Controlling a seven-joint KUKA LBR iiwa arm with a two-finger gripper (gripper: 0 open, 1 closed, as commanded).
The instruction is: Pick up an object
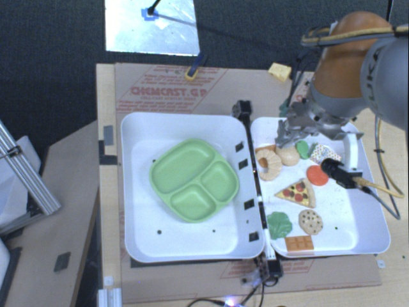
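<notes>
Background: dark carpet floor behind a tan desk (70,158); a cardboard sheet (169,89) lies under two white bins, and a silvery sheet (152,19) lies at the back.
Pincer: pincer (287,138) is low over the back-left part of the right bin (377,232), pointing down from the grey and orange arm (351,56).
Pincer state: cannot tell if released or clenched, since the tip is hidden by the wrist; nothing is visibly held.
Nearest things: beige toy bun (289,157) sits just under or in front of the pincer, possibly touching, can't confirm; toy donut (268,162) is just beside the bun, toward the divider.
Also close: small green toy piece (301,149) lies beside the bun; a speckled toy piece (326,152) lies a bit further right.
Mid bin: red toy tomato (316,175); toy pizza slice (297,193) lies in front of it.
Front of bin: green toy leaf (278,224), toy cookie (310,221) and orange toy cracker (299,243) are well apart from the pincer.
Left bin: left bin (137,235) holds one green divided plate (193,180), far from the pincer.
Outside bins: yellow block (279,72) sits on the cardboard behind the right bin.
Target guess: bun or donut, judged from where the pincer is.
Done: reach into the right bin and descent near the toys look complete.
Left: a confirmed grasp and the lift; every toy seen rests on the bin floor, so the pick is not yet done.
</notes>
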